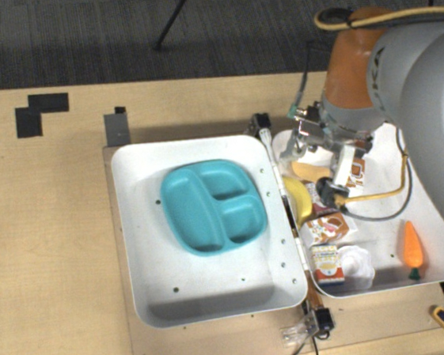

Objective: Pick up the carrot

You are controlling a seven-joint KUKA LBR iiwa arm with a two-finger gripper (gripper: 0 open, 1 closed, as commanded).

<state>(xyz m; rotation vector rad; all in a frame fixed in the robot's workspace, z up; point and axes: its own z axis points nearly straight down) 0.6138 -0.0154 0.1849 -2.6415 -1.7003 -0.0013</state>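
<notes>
The carrot, orange with a small green stub at its near end, lies in the right bin close to the bin's front right corner. My gripper hangs below the orange-banded wrist over the bin's far left corner. It is well apart from the carrot, up and to the left of it. Nothing can be seen held in it.
A teal divided plate sits in the left bin. Along the right bin's left side lie a yellow banana, a pale wedge, snack packets and a white crumpled wrapper. The grey arm covers the bin's far right.
</notes>
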